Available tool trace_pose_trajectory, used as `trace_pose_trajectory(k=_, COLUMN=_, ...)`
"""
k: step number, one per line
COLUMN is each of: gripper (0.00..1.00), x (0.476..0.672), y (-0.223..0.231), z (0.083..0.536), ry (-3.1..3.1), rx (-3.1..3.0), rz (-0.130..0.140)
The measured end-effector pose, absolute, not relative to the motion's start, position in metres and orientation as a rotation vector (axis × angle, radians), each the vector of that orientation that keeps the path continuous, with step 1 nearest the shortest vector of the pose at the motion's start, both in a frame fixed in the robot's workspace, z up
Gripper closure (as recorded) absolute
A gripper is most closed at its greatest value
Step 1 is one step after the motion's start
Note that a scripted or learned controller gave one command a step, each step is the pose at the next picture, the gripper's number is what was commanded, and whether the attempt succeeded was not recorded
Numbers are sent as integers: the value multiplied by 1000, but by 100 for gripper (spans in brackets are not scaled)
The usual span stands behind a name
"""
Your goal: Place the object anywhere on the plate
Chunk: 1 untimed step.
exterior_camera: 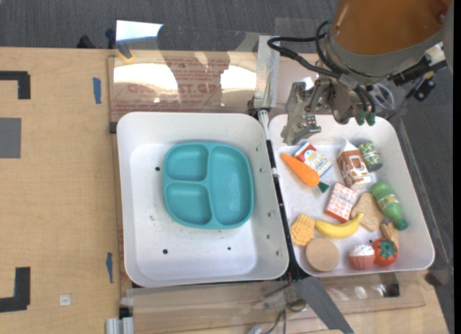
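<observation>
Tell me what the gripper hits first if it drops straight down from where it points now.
Probably the small white carton or the orange carrot beside it, both just below the gripper in the right bin. Depth is unclear from this slanted view, so it might meet bare bin floor instead.

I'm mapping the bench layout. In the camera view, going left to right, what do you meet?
Teal plate → carrot → banana → green bottle.
</observation>
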<state>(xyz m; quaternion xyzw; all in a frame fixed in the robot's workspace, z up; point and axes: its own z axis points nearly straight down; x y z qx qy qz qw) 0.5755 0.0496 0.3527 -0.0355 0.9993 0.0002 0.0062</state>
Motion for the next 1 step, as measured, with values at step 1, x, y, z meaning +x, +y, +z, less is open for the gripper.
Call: trace_pose_trajectory(k=1, gripper=100, x=552, y=82, z=194, ry=3148, rx=-124, rz=3)
